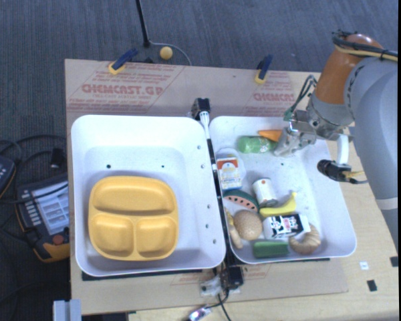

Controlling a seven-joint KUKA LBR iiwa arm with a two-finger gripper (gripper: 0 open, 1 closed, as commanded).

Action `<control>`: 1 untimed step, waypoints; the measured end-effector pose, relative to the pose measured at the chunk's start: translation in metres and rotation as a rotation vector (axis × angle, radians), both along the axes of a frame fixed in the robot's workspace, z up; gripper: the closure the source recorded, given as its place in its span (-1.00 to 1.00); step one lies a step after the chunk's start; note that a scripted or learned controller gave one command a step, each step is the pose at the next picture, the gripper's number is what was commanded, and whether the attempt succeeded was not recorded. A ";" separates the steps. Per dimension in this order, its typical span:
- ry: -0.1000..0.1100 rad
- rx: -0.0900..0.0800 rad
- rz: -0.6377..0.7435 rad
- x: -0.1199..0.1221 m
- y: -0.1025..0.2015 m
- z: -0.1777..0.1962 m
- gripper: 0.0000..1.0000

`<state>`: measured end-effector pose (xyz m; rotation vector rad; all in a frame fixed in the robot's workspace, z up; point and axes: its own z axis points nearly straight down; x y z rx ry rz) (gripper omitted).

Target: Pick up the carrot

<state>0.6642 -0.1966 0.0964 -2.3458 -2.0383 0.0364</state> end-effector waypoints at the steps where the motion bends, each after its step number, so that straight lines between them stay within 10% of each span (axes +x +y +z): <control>1: 0.006 0.008 0.001 0.000 0.003 -0.001 -1.00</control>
